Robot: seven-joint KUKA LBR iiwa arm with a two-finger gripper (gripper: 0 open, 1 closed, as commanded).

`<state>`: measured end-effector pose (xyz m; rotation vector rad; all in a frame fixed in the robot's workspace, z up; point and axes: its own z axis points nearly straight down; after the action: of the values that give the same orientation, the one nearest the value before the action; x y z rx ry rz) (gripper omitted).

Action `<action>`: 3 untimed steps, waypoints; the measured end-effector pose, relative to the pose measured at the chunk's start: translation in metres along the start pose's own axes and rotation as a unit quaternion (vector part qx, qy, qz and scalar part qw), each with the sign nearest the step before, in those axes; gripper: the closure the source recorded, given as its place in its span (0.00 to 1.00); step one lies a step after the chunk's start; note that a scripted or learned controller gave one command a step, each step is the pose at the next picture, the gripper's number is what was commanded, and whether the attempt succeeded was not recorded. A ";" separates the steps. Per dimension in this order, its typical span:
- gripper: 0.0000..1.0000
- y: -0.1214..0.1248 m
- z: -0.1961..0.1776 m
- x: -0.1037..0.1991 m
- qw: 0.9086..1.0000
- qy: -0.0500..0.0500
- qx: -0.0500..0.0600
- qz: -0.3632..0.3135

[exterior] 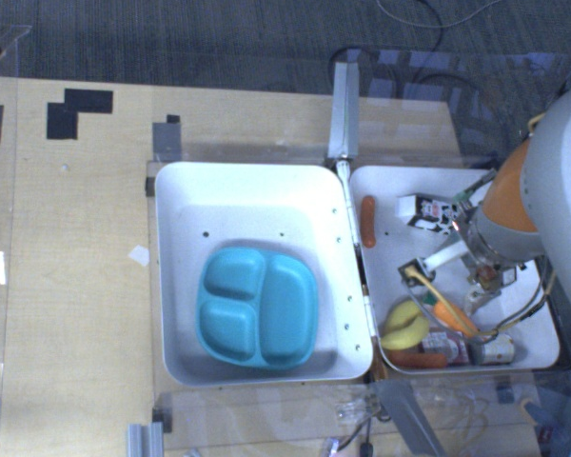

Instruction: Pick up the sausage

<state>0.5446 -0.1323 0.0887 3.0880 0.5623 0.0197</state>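
The sausage, a slim reddish-brown link, lies lengthwise against the left wall of the right bin, near its back. My gripper hangs over the right-middle of that bin, below the orange wrist band, well to the right of the sausage and apart from it. Nothing shows between the gripper and the sausage except bare bin floor.
Near the right bin's front lie a yellow fruit, an orange carrot and a red elongated item. A small white-and-black object sits at the back. The left bin holds a blue divided plate.
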 end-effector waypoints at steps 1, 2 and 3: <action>0.00 0.026 0.001 0.070 1.000 -0.006 0.003 0.013; 0.00 0.023 0.001 0.102 0.999 -0.024 0.005 0.031; 0.00 0.022 0.001 0.104 0.998 -0.025 0.004 0.052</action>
<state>0.6495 -0.1161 0.0888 3.1126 0.4005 -0.0600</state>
